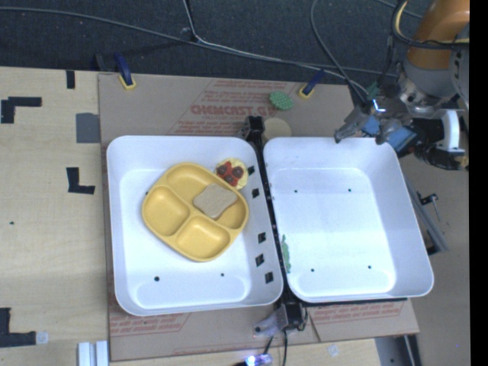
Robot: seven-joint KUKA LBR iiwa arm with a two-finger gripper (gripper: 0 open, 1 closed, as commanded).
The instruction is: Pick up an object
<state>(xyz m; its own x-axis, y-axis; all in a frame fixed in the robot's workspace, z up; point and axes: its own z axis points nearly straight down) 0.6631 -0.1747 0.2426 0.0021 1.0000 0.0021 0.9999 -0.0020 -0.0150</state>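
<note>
One camera was fixed above the bench and looked down on it at a slant, from the near side toward the dark floor beyond the far edge. It stood high enough to take in both white bins whole: the left bin and the right bin, side by side across the middle. The bench's left part ran out past the picture's left side, and its near edge fell just below the bins. The arm came in at the far right corner, cut off by the frame.
</note>
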